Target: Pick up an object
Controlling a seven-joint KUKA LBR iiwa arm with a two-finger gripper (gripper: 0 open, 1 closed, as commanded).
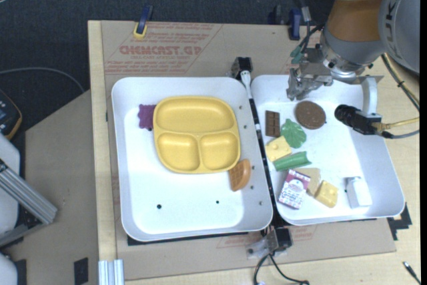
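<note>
Gripper (301, 91) sits upper right over the brown cookie (311, 115), can't tell its grip state; cookie's probably light, stiff, flat, so pinch the edges.

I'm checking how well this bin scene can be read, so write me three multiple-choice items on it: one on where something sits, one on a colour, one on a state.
1. Where does the yellow divided tray sit?
A. in the left bin
B. in the right bin
C. on the cardboard outside the bins

2. What colour is the round disc near the top of the right bin?
A. blue
B. brown
C. white

3. How does the gripper stand to that disc?
A. carrying it over the left bin
B. pressing it flat from above
C. beside it at its upper left, the disc lying in the bin

Answers: 1 A, the tray lies inside the left bin. 2 B, the disc is plainly brown. 3 C, the disc rests on the bin floor, right of the gripper.
</note>
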